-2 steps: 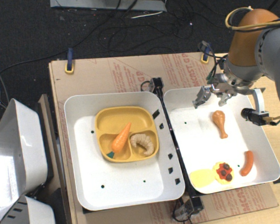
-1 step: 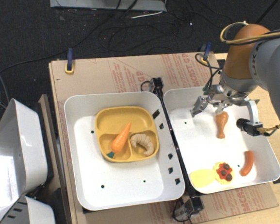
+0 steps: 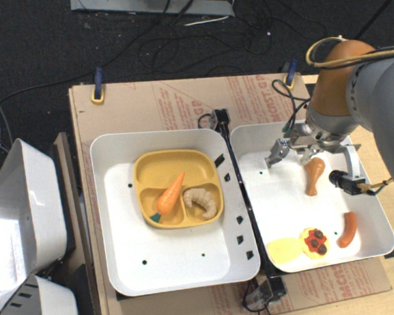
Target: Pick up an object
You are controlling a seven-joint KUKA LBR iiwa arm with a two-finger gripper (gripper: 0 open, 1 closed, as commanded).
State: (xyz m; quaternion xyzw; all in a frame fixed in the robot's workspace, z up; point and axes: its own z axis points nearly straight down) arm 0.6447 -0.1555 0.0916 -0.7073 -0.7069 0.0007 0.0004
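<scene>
Camera view: the nearest candidate to be picked is taken to be the drumstick (image 3: 314, 175), lying in the right bin (image 3: 268, 181) at about 2 o'clock of that bin's floor. Nothing is seen lifted. The gripper (image 3: 283, 148) is held low over the bin at 10 o'clock from the drumstick, near it but apart from it — whether it is spread or closed cannot be told, and nothing is seen gripped. The pick is therefore judged not yet done; approach, closing and lifting are left.

A sausage (image 3: 347, 230) and a fried egg (image 3: 285, 250) lie toward 5 and 6 o'clock. In the left bin (image 3: 123, 249) a yellow plate (image 3: 150, 168) holds a carrot (image 3: 171, 195) and a shrimp (image 3: 202, 201).

Red lettering is printed on the cardboard (image 3: 151, 99) underneath — too broken to be read reliably.
</scene>
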